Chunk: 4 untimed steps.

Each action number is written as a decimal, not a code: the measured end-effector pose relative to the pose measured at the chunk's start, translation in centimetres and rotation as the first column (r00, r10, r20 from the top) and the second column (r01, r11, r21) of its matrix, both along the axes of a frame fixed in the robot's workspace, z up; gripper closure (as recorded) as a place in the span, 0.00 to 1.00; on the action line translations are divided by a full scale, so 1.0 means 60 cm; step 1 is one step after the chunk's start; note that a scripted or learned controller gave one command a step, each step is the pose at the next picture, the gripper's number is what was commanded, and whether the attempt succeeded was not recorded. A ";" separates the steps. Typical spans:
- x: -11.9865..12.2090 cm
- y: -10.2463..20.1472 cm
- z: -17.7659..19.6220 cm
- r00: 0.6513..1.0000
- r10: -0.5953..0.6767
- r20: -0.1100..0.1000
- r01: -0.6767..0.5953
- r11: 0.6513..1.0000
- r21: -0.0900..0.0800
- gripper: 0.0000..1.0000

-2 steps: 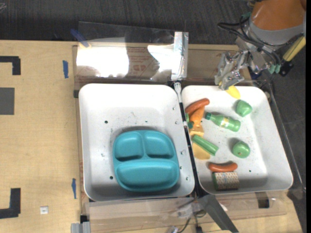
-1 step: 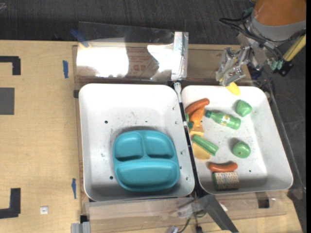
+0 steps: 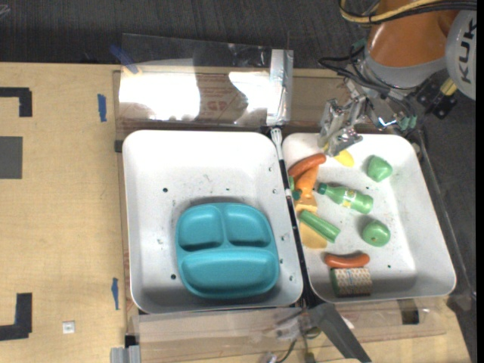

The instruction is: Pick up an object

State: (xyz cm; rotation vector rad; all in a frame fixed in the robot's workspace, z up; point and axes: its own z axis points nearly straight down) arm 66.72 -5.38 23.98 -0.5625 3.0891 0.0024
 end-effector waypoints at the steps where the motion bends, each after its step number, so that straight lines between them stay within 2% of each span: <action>1: 0.003 0.009 0.069 0.997 0.070 0.013 -0.070 0.998 -0.002 1.00; 2: 0.002 -0.029 0.131 0.997 0.080 0.012 -0.080 0.997 -0.003 1.00; 3: 0.001 -0.034 0.067 0.981 0.195 0.001 -0.195 0.981 0.000 1.00; 4: 0.002 -0.075 0.127 0.985 0.172 0.012 -0.172 0.985 -0.003 1.00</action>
